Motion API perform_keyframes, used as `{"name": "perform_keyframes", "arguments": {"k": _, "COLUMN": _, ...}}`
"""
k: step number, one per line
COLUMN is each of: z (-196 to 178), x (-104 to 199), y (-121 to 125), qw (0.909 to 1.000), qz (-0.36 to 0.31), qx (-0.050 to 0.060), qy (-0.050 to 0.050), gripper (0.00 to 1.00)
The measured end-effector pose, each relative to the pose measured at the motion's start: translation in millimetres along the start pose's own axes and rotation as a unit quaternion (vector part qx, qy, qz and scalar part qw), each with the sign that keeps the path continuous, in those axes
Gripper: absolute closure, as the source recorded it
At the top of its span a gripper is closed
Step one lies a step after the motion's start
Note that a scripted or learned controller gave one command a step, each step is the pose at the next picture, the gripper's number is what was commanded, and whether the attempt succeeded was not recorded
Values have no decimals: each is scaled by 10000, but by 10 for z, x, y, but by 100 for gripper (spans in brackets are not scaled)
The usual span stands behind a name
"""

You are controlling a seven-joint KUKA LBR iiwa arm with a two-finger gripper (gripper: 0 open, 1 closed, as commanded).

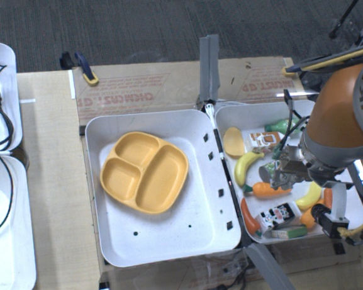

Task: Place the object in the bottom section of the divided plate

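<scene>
The gripper (284, 175) is seen lowered into the right bin (359, 228), among the toy foods; whether its fingers are spread or pressed together cannot be told. An orange carrot (270, 189) lies just beneath it, a yellow banana (246, 166) to its left, and a tan slice (233, 141) farther off. A black-and-white carton (277, 214) and a second yellow banana (310, 194) are shown nearer. The orange band (339, 111) of the arm rises at the right. The divided plate (144, 171), yellow, rests in the left bin (115, 248), with its large section toward the near right.
</scene>
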State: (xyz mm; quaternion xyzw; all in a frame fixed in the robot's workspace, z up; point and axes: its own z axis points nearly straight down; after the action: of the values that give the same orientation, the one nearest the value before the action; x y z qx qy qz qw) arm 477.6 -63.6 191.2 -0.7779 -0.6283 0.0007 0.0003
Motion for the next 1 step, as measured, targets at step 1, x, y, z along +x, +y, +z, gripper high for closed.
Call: {"name": "perform_keyframes", "arguments": {"k": 1, "z": 13, "x": 263, "y": 289, "qw": 9966, "qz": 827, "qx": 18, "qy": -8, "gripper": 100}}
